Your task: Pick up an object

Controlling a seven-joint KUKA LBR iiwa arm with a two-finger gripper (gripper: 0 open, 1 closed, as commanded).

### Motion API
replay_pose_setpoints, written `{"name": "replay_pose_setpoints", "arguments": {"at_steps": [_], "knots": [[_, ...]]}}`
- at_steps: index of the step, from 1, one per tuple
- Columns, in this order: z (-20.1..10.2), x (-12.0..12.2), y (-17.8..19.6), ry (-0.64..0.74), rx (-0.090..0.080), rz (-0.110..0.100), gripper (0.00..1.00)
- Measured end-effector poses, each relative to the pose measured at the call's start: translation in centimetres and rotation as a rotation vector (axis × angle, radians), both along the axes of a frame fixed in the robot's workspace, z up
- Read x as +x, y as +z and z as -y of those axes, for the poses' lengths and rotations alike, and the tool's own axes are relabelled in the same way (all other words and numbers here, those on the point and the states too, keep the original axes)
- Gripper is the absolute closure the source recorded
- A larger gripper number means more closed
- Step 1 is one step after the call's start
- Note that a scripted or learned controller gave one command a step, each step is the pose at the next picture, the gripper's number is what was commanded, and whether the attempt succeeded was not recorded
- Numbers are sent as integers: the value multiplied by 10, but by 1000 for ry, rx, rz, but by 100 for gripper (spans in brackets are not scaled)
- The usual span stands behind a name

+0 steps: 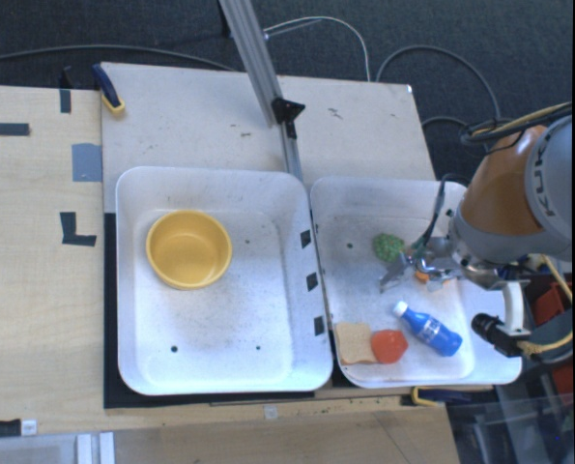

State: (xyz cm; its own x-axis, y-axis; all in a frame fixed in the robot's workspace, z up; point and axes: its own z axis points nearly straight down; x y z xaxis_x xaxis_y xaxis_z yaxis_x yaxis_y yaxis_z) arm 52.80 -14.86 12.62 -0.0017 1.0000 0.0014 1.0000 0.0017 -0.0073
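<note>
A pale tabletop (190, 114) carries two shallow white bins side by side, seen from above at a slant. The left bin (142, 356) holds a yellow bowl (188, 248), sitting upright and well apart from the arm.

The right bin (364, 201) holds the likely candidates for picking: a green leafy object (388, 247) near the middle, a blue bottle (428, 330) with a white cap lying on its side, a red round object (389, 346), and a tan sponge-like block (354, 342) touching the red one.

The grey and orange arm (504, 201) reaches in from the right so its pincer (410, 269) sits low in this bin, just beside the green object and above the bottle. The pincer seems spread, with nothing between its fingers, though this part is small and cluttered. An orange speck (424, 276) sits by it; what it is cannot be told.
</note>
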Motion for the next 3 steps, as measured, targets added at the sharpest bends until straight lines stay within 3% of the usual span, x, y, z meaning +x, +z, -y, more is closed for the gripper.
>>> {"name": "replay_pose_setpoints", "arguments": {"at_steps": [1, 3], "knots": [[0, 1, 13, 1, 0, 4, 100], [-1, -7, 119, 0, -3, 12, 100]]}}
